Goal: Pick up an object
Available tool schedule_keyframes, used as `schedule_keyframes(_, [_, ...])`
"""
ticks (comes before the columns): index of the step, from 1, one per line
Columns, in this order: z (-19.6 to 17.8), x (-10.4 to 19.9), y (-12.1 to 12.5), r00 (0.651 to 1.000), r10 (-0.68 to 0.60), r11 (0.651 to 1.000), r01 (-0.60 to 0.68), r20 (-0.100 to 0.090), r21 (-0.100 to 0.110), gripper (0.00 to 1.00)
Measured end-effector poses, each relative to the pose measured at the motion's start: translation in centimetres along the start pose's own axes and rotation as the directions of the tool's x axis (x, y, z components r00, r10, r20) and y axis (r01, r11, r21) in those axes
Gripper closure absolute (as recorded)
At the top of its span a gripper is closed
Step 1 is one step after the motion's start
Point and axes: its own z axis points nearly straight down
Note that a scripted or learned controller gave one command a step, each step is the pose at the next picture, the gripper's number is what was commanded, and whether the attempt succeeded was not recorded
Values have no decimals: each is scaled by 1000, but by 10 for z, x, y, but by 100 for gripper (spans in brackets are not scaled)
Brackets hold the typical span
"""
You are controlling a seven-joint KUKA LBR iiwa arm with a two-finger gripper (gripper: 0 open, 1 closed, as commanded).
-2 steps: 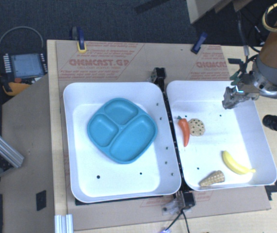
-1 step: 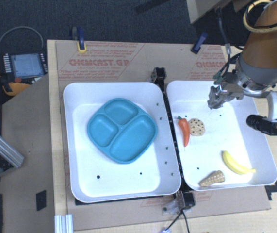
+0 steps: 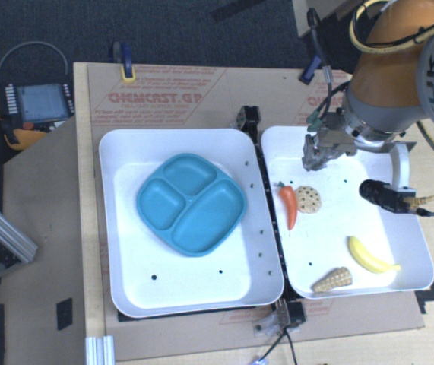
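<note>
In the right bin (image 3: 407,226) lie an orange carrot (image 3: 288,206), a round speckled cookie (image 3: 307,198), a yellow banana (image 3: 370,255) and a tan waffle cone (image 3: 333,280). My gripper (image 3: 317,157) hangs over the bin's far left part, above and just behind the cookie and carrot. Nothing shows between its dark fingers, and from this angle their gap is not readable. The left bin (image 3: 125,280) holds a blue divided plate (image 3: 191,203).
A black cylindrical part (image 3: 384,195) with a cable juts over the right bin's right side. A black clamp (image 3: 248,117) sits between the bins at the back, another (image 3: 289,313) at the front. The arm's orange band (image 3: 399,44) looms at the upper right.
</note>
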Motion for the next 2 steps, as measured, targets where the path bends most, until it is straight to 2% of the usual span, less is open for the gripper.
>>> schedule_keyframes(2, [4,92,2,1000,2,1000,-2,2,1,100])
